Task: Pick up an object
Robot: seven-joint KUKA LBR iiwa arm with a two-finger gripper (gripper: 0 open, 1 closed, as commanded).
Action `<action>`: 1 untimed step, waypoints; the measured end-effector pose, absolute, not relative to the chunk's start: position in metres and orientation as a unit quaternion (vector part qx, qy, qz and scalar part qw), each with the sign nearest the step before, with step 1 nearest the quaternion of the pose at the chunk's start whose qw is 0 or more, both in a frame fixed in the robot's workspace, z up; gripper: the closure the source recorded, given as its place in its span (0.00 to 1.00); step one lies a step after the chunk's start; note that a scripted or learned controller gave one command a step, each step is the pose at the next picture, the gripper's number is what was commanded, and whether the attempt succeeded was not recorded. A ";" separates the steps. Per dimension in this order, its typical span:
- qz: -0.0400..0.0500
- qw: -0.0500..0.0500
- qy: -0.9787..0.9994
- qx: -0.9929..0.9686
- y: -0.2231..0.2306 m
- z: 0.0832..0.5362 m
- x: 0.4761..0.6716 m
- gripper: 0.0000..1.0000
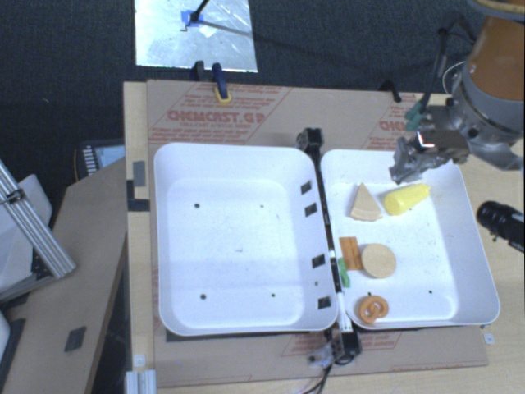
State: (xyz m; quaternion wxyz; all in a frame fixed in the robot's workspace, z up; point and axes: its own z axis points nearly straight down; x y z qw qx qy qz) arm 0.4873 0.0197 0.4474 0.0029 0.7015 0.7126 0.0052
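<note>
- Your claw (405, 169) hovers just beside the yellow plastic cylinder (407, 198) in the right white bin (459, 245); I cannot tell its state
- It looks light, stiff, slippery: grip across its middle

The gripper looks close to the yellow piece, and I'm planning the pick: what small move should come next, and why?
Probably a short move down and slightly toward the view's bottom. The gripper hovers in the right bin, just above and left of the yellow block, and nothing shows between its fingers. The tan wedge lies close by, so come down centred on the yellow block.
</note>
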 end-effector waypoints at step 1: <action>0.003 0.001 0.711 0.703 0.090 0.482 0.487 1.00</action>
